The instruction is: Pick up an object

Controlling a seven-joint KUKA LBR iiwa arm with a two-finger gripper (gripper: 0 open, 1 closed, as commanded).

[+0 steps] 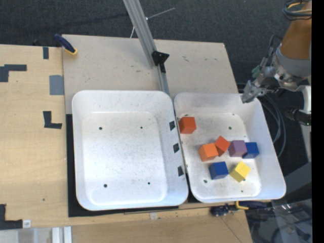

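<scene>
The right bin (263,130) holds seven small blocks (223,156): orange, purple, blue, yellow. The gripper (249,96) hangs over its far rim; I can't tell its state.

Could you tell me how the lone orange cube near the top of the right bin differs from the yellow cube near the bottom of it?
The orange cube stands by itself near the bin's left wall, while the yellow cube sits at the lower edge of the cluster, close to a blue cube. The orange cube looks roughly square to the bin; the yellow cube is turned diagonally. Both are small blocks of similar size in the right bin.
</scene>
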